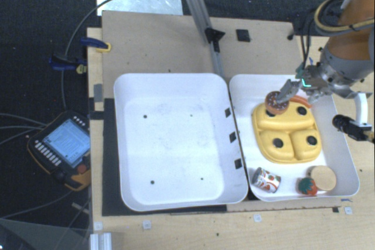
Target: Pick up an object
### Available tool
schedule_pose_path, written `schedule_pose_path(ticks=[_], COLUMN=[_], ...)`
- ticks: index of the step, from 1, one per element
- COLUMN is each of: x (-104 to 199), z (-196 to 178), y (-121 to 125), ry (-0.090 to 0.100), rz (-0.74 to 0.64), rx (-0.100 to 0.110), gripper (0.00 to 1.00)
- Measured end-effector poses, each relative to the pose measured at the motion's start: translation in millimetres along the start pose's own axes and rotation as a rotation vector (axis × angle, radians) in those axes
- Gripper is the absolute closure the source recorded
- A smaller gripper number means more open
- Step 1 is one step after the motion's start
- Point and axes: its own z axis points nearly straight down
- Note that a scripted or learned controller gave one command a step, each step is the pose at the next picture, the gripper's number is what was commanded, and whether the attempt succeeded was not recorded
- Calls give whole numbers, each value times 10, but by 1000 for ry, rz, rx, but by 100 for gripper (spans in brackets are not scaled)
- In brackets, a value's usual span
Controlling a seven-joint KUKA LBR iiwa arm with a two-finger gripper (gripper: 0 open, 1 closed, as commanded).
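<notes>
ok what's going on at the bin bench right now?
The KUKA arm is reaching in over the right bin, with its end effector down at a small round brown object on the far edge of a yellow moulded tray. I can't tell if it has a grip. A small can, a green and red item and a tan disc lie along the near side. The left bin sits beside it.
</notes>
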Motion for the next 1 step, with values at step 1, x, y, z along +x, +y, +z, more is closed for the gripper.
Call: schedule_pose_path(ticks=[1], x=[0], z=[-11], y=[7], ry=[0], rz=[0], rx=[-2], gripper=[0])
